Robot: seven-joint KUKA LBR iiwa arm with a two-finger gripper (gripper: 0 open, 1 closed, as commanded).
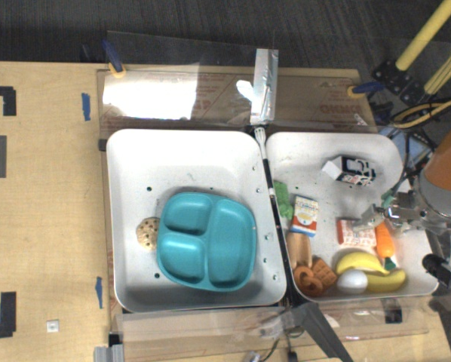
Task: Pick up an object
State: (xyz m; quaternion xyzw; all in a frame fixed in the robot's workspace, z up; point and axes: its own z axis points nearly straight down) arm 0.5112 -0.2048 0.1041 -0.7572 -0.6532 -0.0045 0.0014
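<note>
Camera view: gripper [386, 211] just above carrot [385, 242], right bin [301, 153].

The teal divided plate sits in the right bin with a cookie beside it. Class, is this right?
Not quite. The camera view shows the teal divided plate in the left bin, not the right one. The cookie does lie beside it, at its left edge.

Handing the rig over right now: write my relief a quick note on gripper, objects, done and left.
Gripper: low over the right white bin, beside the orange toy carrot; finger state unclear, nothing seen held.
Right bin: yellow banana, white egg, small juice carton, red-white packet.
Left white bin: teal divided plate, cookie beside it.
Done: nothing lifted. Left: grasp one object.
</note>
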